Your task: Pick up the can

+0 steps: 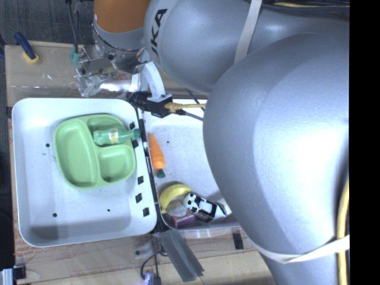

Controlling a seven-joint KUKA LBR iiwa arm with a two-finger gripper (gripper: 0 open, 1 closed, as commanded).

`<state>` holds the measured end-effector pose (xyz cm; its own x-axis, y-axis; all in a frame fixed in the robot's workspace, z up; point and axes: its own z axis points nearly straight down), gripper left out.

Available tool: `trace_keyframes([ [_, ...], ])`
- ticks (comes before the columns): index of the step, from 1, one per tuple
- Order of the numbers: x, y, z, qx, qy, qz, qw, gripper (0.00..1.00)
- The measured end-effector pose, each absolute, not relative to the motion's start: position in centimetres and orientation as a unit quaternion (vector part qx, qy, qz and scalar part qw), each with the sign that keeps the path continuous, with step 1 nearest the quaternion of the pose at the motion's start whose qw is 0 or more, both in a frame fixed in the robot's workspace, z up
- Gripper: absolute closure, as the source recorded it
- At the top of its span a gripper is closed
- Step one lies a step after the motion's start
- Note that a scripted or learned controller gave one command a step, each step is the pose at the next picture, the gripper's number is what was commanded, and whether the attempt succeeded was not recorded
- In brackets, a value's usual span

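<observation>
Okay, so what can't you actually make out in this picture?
- Can: I can't pick it out; the arm covers most of the right bin.
- Gripper: blurred against the bench, open or shut unclear.
- Items by the yellow object: too small and cluttered to name.

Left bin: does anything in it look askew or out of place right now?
Yes. A small green bottle lies on its side across the green divided plate, its capped end reaching toward the divider between the bins. The plate itself sits flat in the left bin. No spill or damage is visible.
</observation>
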<state>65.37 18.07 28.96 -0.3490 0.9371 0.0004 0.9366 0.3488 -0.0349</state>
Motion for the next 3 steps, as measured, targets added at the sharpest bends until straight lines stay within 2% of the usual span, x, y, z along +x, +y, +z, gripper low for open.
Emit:
trace_keyframes([
  [3,65.3,18.2,30.9,-0.566,-0.824,0.0209,0.015,1.0],
])
